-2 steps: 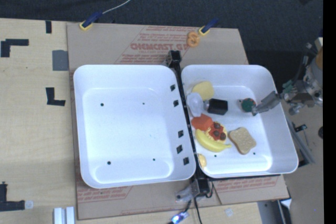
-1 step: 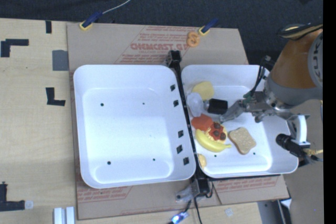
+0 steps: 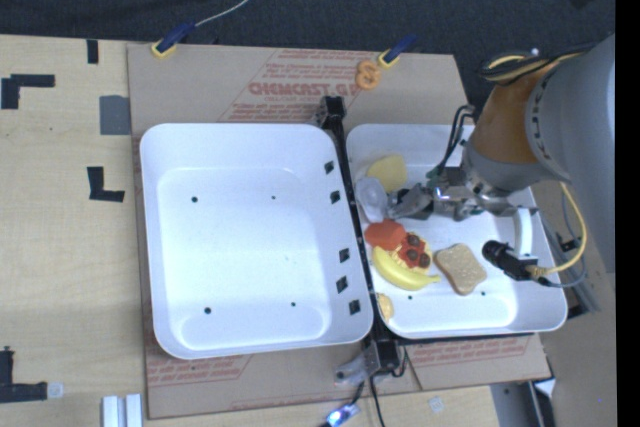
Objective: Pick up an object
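A: What does the claw (image 3: 400,206) have?

B: Its tips sit low in the right bin (image 3: 520,315), against a clear, pale object (image 3: 371,199) on their left. Whether they are spread or clenched on it, I cannot tell; the dark fingers blur together.

A: What lies around it?

B: One yellow block (image 3: 390,170) just above. Below: one red piece (image 3: 386,235), one banana (image 3: 400,272), one slice of bread (image 3: 461,268). One left bin (image 3: 160,155) beyond. A small item (image 3: 383,306) at the bin's lower edge is hard to identify.

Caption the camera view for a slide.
KUKA arm's gripper low in the right bin above a banana, tomato and bread slice.
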Available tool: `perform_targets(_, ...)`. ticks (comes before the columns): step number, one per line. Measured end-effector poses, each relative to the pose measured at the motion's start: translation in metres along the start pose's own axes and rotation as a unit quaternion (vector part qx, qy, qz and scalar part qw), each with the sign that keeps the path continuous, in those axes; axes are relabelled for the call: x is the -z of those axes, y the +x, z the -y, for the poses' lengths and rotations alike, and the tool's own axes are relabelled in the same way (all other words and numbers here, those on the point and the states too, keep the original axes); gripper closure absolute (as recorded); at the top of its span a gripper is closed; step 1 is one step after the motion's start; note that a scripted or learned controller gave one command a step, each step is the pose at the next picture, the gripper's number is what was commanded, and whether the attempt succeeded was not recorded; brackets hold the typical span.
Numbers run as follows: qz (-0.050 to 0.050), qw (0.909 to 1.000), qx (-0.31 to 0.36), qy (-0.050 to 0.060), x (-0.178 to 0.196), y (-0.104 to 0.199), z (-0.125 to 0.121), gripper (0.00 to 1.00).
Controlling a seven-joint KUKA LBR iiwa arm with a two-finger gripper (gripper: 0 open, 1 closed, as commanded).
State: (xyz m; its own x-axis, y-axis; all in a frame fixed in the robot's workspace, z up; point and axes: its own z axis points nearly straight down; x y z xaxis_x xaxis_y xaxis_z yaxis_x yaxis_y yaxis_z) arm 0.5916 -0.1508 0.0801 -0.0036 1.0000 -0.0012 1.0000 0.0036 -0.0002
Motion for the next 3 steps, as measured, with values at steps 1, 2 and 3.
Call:
perform_targets(1, 0.0, 1.0, 0.001, -0.003, 0.005, 0.013, -0.077, 0.0)
perform_targets(2, 0.0, 1.0, -0.002, 0.0, 0.004, -0.012, -0.073, 0.0)
perform_targets(3, 0.001, 1.0, 0.0, 0.0, 0.015, -0.01, -0.073, 1.0)
